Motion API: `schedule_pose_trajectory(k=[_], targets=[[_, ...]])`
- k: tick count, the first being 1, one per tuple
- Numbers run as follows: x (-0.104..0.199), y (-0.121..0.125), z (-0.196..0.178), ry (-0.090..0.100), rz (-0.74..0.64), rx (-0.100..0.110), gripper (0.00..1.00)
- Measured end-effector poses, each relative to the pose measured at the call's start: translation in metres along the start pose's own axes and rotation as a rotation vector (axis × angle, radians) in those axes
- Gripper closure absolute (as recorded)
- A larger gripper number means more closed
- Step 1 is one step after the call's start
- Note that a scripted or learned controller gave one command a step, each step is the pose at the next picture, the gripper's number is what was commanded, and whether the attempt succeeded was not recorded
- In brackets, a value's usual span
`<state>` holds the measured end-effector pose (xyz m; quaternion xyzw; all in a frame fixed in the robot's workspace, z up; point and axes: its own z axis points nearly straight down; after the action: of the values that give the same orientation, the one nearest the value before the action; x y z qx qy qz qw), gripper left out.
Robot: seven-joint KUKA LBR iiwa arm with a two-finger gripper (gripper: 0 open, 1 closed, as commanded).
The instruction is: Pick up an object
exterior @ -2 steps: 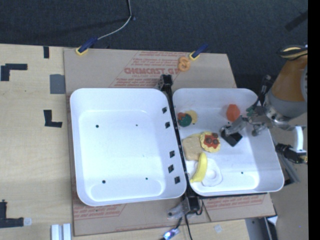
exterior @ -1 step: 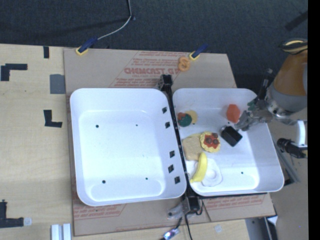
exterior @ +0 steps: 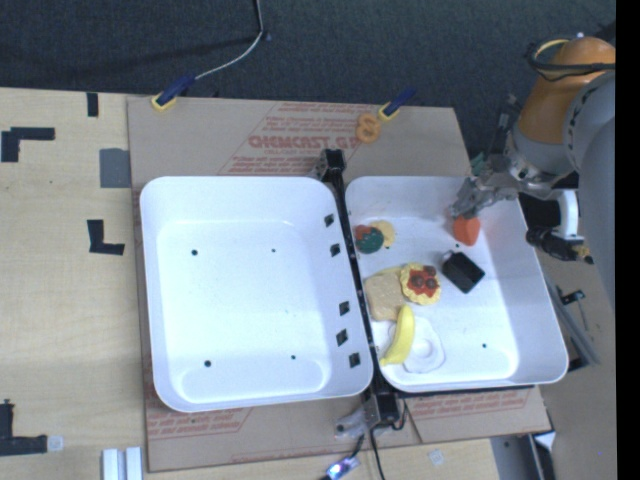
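One orange object point(exterior: 466, 231) just below the tool point(exterior: 470, 202), right bin point(exterior: 520, 353)

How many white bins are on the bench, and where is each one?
2. The left bin lies at the centre of the view. The right bin lies beside it, under the gripper, and holds the small objects. Nothing suggests a hidden third one.

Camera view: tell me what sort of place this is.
Probably a robotics lab bench set up for grasping trials: two white bins clamped side by side on a board, small toy food items in the right one, and a gripper over them.
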<state>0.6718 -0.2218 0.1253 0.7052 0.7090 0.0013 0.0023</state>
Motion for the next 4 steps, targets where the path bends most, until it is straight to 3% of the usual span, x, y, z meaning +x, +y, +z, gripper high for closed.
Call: schedule_pose_trajectory(k=[1,2,3,4], targets=[[-0.001,0.001,0.020,-0.001,0.001,-0.006,1.00],[0.048,-0.041,-0.056,0.002,0.001,0.001,1.00],[0.005,-0.108,-0.043,0.000,0.011,0.011,1.00],[0.082,-0.077,0.025,-0.002,0.004,-0.011,1.00]])
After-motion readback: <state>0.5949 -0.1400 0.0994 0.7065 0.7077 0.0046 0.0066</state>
